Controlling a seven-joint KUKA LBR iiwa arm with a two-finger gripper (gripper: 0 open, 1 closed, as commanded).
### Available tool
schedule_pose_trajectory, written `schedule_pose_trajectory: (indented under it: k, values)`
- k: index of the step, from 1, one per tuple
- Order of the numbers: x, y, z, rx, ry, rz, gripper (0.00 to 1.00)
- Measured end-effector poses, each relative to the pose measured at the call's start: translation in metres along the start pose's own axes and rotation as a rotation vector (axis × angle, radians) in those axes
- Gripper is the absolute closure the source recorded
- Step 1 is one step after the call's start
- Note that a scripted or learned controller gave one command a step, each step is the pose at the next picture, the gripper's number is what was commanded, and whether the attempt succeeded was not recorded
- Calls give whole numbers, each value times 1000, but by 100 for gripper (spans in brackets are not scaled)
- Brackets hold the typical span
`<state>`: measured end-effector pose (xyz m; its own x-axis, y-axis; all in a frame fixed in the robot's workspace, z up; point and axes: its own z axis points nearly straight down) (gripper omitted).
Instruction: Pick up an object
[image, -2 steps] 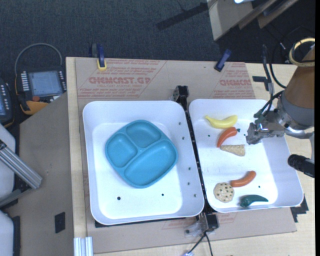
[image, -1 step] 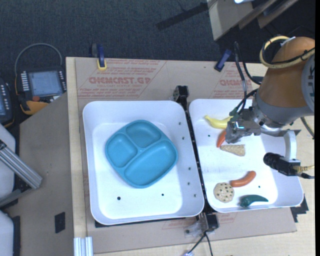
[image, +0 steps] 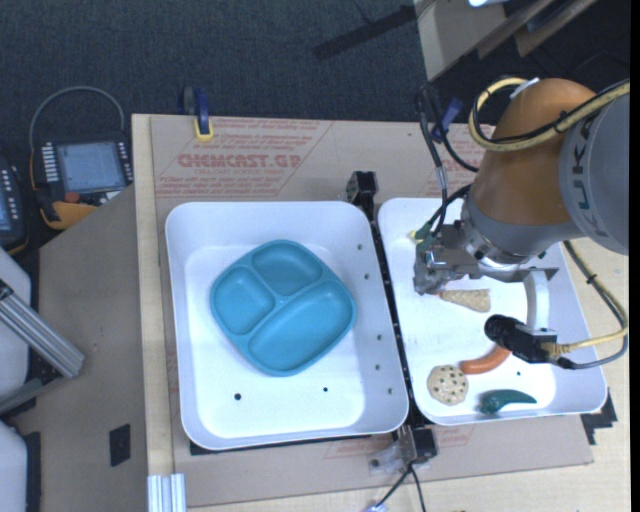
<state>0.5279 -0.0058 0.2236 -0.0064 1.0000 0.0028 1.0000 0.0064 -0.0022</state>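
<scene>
Cookie (image: 447, 384), orange sausage (image: 481, 361), teal piece (image: 506, 400): lower right, right bin (image: 574, 400). Gripper (image: 432, 276) centre-right above tan wedge (image: 466, 297); finger state can't tell. Blue plate (image: 282, 306): left bin (image: 190, 300).

Red print on the brown cardboard sheet (image: 250, 160) under the bins, far side, reads roughly "CHEMCAST GP". Smaller lines around it are illegible.

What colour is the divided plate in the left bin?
Light blue; the plate shows clearly in the camera view.
</scene>
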Motion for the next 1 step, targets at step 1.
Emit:
schedule_pose_trajectory:
  k: [1]
  values:
    - [57, 1, -9, -4, -2, 3, 100]
